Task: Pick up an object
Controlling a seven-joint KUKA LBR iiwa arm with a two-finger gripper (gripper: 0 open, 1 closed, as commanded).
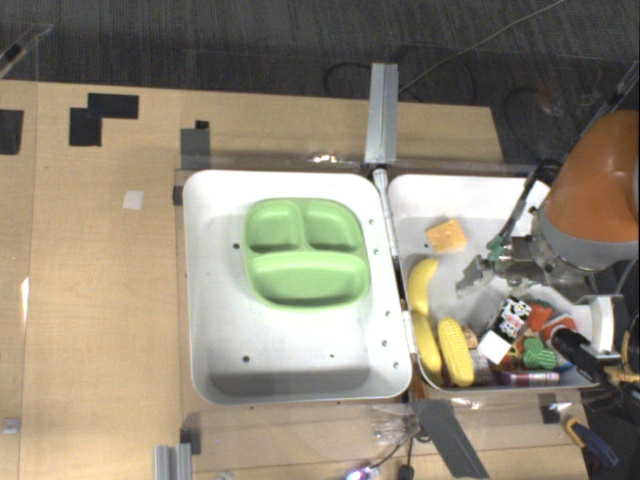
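So the gripper [483, 271] hangs low in the right bin [470, 203], fingers spread and nothing between them, near the banana [421, 284] and the orange cracker [446, 235]. Corn cob [456, 350] lies along the bin's front-left, beside a black-and-white printed box [512, 318], print too small to read. Green divided plate [304, 251] sits in the left bin [215, 348].

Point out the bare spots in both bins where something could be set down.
Left bin: bare floor rings the green divided plate, widest along its left and front. Right bin: bare along the back, above the orange cracker. Its front is crowded: banana, corn, small toys, gripper.
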